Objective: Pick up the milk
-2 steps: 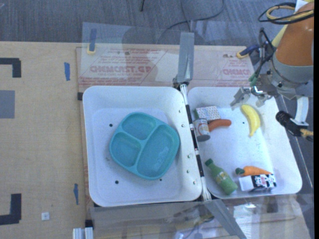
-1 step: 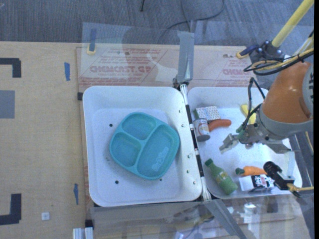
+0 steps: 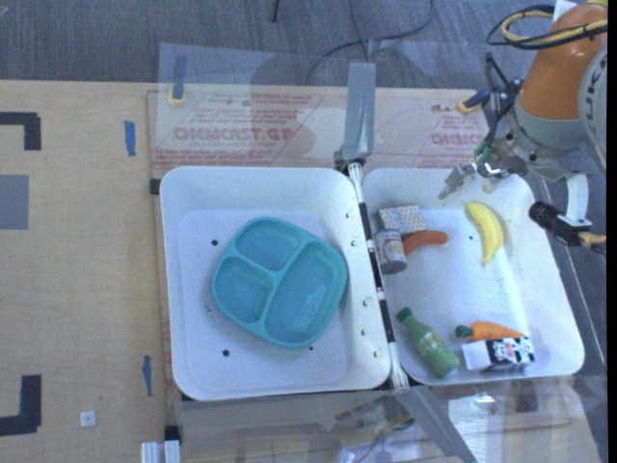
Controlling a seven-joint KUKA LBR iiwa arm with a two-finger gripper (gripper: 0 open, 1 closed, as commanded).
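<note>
Gripper (image 3: 461,178) at right bin's (image 3: 554,287) far edge, finger state unclear, milk (image 3: 498,354) well apart by near edge.

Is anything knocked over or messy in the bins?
Nothing is spilled or broken. The green bottle and the milk lie on their sides in the right bin, with the milk touching a carrot.
</note>
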